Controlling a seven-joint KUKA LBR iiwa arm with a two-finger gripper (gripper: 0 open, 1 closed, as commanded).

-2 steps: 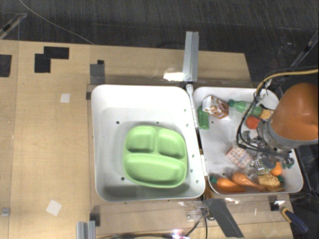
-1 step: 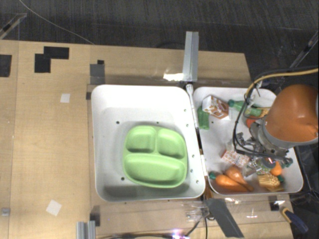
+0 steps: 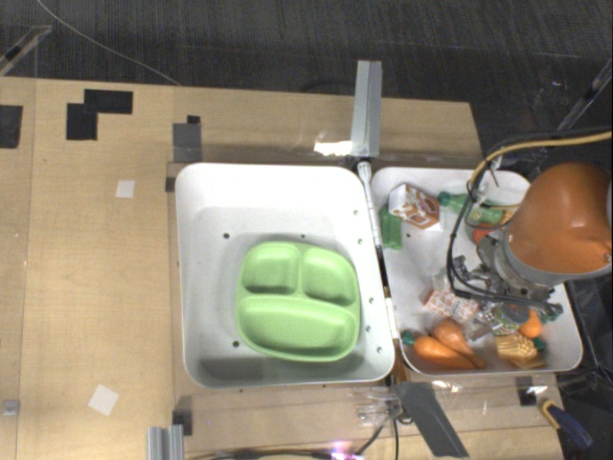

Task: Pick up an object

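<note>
Carrots [image 3: 445,345] at the near edge of the right bin [image 3: 572,348], under the arm.

Two orange carrots lie side by side against the bin's near wall, one plump, one slimmer; just right of them sits a tan waffle-like piece [image 3: 518,349] and a small orange bit [image 3: 532,328]. The claw [image 3: 493,307] hangs low over this clutter, beside a crinkled red-and-white wrapper [image 3: 445,304]; whether it is spread or pinching anything I cannot tell, as cables and the orange-banded wrist cover it. Farther back lie a green bottle [image 3: 391,228], a snack packet [image 3: 417,206] and a green-and-red item [image 3: 484,213]. The left bin [image 3: 206,199] holds a green divided tray [image 3: 299,300] on the wooden worktop [image 3: 86,286].
</note>
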